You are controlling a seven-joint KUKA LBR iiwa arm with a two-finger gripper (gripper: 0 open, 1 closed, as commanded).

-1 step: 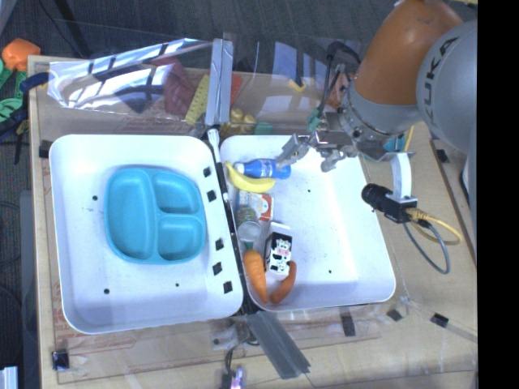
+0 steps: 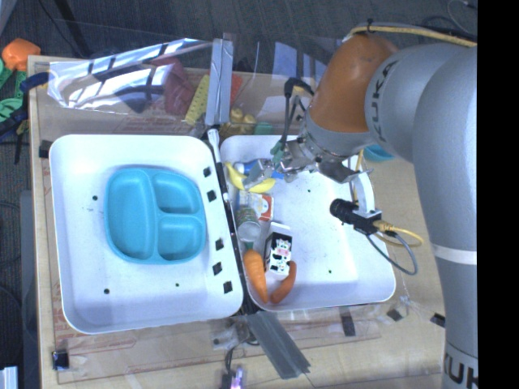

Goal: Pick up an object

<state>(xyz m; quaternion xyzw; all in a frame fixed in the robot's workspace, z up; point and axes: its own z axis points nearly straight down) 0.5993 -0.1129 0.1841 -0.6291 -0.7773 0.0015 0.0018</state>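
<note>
Gripper (image 2: 280, 162) low in right bin (image 2: 357, 274), banana (image 2: 251, 186) just beside (left)

Wooden bench (image 2: 122, 343), dark floor (image 2: 122, 6)

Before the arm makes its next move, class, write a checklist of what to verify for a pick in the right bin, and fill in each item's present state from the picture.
1. Objects are there to pick: ok. A carrot, a banana and a black-and-white toy lie along the left side of the right bin.
2. Gripper is over the right bin: ok. The gripper sits at the bin's upper left, near the banana.
3. Fingers open for the grasp: cannot tell.
4. Gripper holds nothing yet: cannot tell.
5. Target stands apart from neighbours: not ok. The objects crowd together against the bin's left wall.
6. Left bin contents identified: ok. It holds a blue divided tray.
</note>
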